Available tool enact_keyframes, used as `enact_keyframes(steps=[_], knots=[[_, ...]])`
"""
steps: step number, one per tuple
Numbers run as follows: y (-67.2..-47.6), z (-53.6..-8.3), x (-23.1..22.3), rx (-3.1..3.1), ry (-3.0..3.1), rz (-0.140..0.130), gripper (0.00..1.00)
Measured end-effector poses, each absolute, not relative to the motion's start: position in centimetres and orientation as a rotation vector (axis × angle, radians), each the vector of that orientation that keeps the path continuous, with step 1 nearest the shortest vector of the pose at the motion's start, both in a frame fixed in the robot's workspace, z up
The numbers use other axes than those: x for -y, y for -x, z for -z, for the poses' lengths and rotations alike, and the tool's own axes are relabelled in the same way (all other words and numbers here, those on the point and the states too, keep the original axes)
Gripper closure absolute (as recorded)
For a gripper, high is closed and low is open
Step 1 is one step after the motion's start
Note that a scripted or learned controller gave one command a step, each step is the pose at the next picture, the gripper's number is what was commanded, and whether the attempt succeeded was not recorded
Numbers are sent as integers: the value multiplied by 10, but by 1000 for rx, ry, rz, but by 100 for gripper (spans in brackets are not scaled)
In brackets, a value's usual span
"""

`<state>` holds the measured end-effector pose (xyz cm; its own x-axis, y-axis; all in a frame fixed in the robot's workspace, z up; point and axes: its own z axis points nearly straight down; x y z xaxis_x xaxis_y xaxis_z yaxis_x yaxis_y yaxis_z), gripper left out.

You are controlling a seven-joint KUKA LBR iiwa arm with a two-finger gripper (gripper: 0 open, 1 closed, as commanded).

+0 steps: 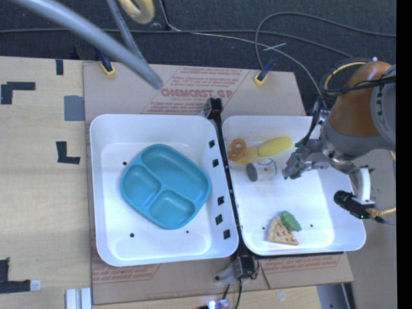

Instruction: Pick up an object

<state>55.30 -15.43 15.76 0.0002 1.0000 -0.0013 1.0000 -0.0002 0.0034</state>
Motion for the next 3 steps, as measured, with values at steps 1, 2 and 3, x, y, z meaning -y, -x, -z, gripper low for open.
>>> enact_keyframes(steps=[1,2,3], knots=[[-552,-221,154,-2220,-2217,-4,100],[-552,-219,154,-2223,-2220,1,100],[-555,-210,105,-2228,-2217,1,100]])
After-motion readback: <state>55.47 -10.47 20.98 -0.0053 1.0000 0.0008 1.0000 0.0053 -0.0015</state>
